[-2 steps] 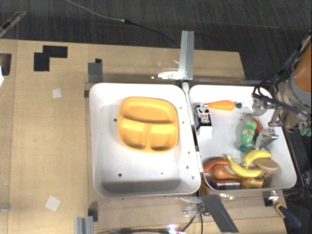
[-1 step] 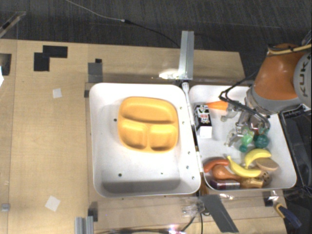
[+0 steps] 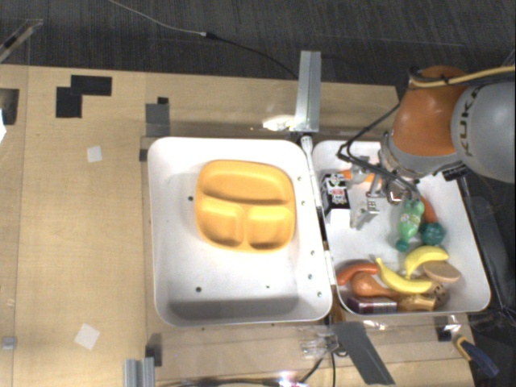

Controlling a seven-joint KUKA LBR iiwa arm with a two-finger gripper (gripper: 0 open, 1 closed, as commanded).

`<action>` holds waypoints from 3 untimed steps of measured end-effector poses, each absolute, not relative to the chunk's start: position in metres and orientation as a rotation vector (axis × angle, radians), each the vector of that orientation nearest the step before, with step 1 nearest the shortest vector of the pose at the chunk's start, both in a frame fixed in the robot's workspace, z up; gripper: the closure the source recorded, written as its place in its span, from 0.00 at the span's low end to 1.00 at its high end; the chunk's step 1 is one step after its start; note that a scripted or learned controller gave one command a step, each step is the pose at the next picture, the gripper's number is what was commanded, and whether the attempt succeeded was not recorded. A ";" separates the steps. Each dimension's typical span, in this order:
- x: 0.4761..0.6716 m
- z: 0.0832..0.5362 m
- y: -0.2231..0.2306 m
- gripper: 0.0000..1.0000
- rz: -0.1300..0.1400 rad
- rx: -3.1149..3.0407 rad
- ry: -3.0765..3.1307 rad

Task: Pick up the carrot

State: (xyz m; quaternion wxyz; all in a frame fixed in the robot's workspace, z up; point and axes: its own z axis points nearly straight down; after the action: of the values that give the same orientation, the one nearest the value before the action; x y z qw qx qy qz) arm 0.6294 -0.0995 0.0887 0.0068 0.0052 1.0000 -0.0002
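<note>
The carrot [image 3: 430, 210], an orange sliver beside green toys at right centre, lies mostly hidden; the gripper [image 3: 372, 204] hangs left of it, its grasp impossible to tell.

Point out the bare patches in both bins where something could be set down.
Left white bin: bare floor all round the yellow divided plastic tray, widest along the near edge. Right white bin: crowded near edge, with yellow banana and other toy food; small bare strip between the gripper and that pile.
</note>
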 end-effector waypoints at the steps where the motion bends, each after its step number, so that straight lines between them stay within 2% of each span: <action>1: 0.652 0.088 -0.088 0.00 -0.004 0.035 3.141; 2: 0.650 0.089 -0.084 0.00 -0.005 -0.041 3.130; 3: 0.654 0.103 -0.082 1.00 -0.007 -0.049 3.118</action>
State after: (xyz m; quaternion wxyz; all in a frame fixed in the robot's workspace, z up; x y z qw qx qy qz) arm 0.6537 -0.0824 0.1030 0.0116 -0.0158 0.9998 -0.0023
